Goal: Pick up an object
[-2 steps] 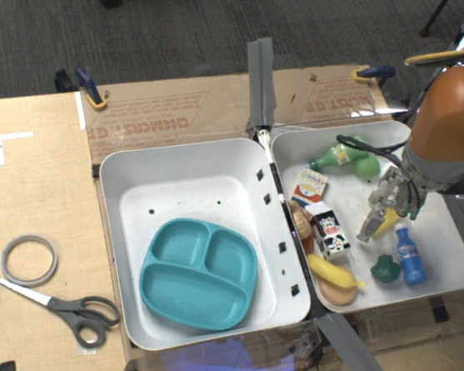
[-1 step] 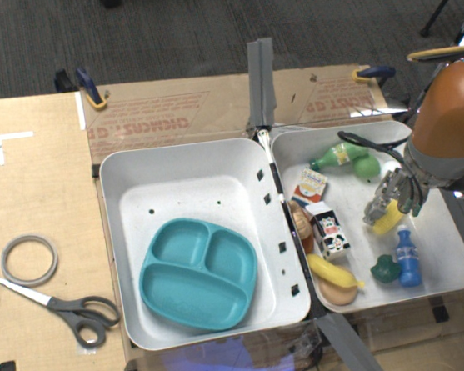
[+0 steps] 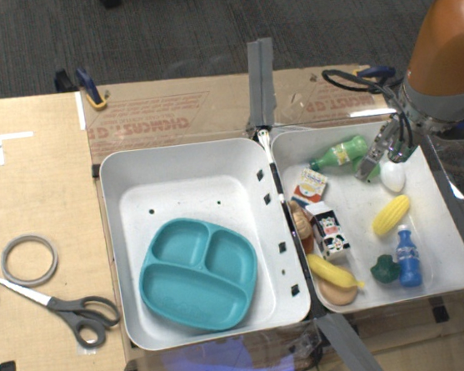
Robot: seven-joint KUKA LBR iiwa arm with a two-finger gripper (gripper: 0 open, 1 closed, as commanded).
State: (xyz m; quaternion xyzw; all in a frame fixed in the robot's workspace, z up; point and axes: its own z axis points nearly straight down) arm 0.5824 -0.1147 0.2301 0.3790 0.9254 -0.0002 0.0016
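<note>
**Green plastic bottle at risk of a glancing grasp**

The green plastic bottle (image 3: 340, 154) lies on its side at the far end of the right white bin (image 3: 444, 232), and your pincer (image 3: 383, 153) hovers just beside its cap end, above a small white egg-shaped piece (image 3: 393, 177). You cannot tell from this slant whether the pincer is apart or together.

Judge the risks: the bottle is round and may roll off towards the small carton (image 3: 310, 184), or the pincer may nudge the egg instead. The yellow corn cob (image 3: 391, 215) lies near, though clear of the approach. The bin's wall stands close behind, leaving little room.
</note>
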